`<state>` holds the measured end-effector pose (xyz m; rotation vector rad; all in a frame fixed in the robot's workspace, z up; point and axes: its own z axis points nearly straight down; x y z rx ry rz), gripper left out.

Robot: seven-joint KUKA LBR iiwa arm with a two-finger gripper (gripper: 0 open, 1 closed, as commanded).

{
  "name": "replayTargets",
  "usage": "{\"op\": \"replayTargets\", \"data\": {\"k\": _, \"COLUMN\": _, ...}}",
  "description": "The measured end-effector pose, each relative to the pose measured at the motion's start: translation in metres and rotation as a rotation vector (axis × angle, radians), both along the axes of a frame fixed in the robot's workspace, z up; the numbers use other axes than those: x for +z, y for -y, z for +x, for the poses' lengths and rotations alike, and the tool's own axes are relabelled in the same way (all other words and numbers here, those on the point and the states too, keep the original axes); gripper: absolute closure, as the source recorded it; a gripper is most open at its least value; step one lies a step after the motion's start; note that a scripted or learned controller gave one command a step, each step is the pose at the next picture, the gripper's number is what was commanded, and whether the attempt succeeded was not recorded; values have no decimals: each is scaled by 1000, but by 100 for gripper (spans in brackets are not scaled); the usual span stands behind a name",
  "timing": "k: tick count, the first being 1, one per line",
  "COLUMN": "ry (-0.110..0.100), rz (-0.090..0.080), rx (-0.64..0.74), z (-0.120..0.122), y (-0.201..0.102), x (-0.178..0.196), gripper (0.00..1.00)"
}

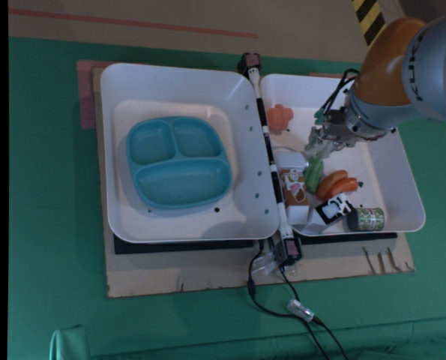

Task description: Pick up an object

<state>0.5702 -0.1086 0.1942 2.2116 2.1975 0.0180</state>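
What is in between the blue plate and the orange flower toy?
In the camera view, the inner walls of the two white bins meet between the blue divided plate and the orange flower-shaped toy, with a black-and-white striped bar along the seam.

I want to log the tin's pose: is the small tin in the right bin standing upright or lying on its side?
Lying on its side: the tin shows its long labelled wall, dark end facing left.

Glossy white plastic bins [133, 81] hold a smooth teal plastic plate [179, 163], over matt green cloth [50, 201].
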Motion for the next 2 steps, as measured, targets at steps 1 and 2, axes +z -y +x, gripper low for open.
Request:
{"op": "replayTargets", "data": {"k": 1, "ry": -25, "rz": 6, "rx": 3, "z": 10, "y": 39, "x": 57, "gripper": 100}}
{"op": "replayTargets", "data": {"k": 2, "ry": -24, "rz": 5, "rx": 4, "z": 70, "y": 79, "x": 95, "gripper": 100}}
